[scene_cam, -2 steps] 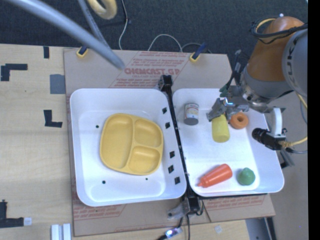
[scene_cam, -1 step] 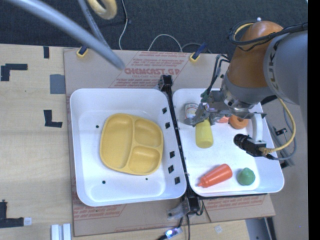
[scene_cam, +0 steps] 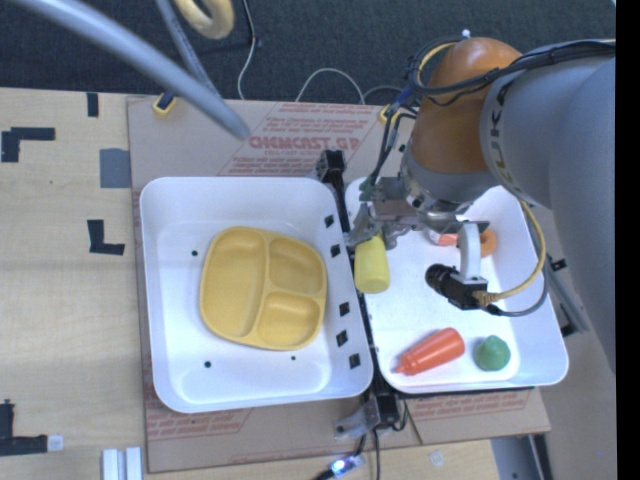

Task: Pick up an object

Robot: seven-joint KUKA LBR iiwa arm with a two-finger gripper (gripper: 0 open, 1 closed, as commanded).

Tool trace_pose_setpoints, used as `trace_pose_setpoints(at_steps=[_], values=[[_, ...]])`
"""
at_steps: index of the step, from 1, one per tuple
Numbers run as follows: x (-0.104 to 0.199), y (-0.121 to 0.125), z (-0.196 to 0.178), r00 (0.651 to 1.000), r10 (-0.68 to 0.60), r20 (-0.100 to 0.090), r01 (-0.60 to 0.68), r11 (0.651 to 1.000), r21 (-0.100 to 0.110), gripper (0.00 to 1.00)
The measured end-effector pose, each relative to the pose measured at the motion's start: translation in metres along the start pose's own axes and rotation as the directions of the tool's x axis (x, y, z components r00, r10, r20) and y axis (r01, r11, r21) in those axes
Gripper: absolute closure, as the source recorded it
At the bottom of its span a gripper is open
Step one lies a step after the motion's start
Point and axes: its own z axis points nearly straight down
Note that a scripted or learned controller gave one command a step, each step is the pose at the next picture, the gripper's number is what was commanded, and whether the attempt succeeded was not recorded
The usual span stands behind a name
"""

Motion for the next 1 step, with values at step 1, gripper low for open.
trace_pose_setpoints(at_steps=[1], values=[[0.0531,-0.0049,-0.0095,1.000,-0.001,-0.001,0.001,1.000,0.000,1.00]])
